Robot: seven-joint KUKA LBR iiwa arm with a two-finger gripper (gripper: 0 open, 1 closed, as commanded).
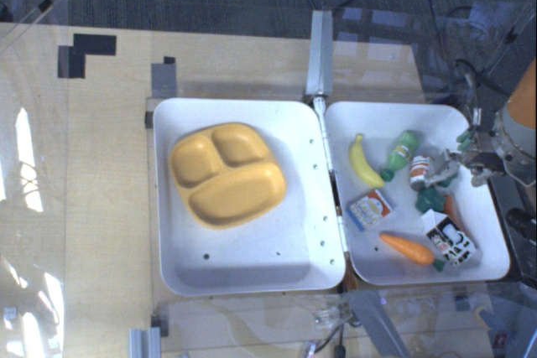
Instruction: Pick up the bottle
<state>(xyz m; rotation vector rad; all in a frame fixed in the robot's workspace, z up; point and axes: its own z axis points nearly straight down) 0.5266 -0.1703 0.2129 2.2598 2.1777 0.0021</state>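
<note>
Nearest you on the pale wooden counter (92, 180) sit two shallow white bins side by side. In the right-hand white bin (495, 268), at its near edge, you see an orange carrot (409, 249) lying almost flat, and just right of it a small black-and-white printed carton (450, 237) tilted toward the near right corner. A little farther in, a small blue-and-white box with an orange patch (369, 209) rests near the bin's left wall, and a dark green lumpy object (431, 199) lies toward the middle. Beyond those, the yellow banana (364, 163) curves along the left side, with the green plastic bottle (400, 153) just to its right, lying tilted, its cap end toward the far right and well apart from the arm. Right of the bottle a small red-and-white can (419, 169) stands close against the gripper (447, 167), which reaches in from the right edge; you cannot tell from this angle how its jaws stand. In the left-hand white bin (252, 268), a yellow divided plastic tray (225, 173) with three compartments lies in the far-left part, tilted a bit.
</note>
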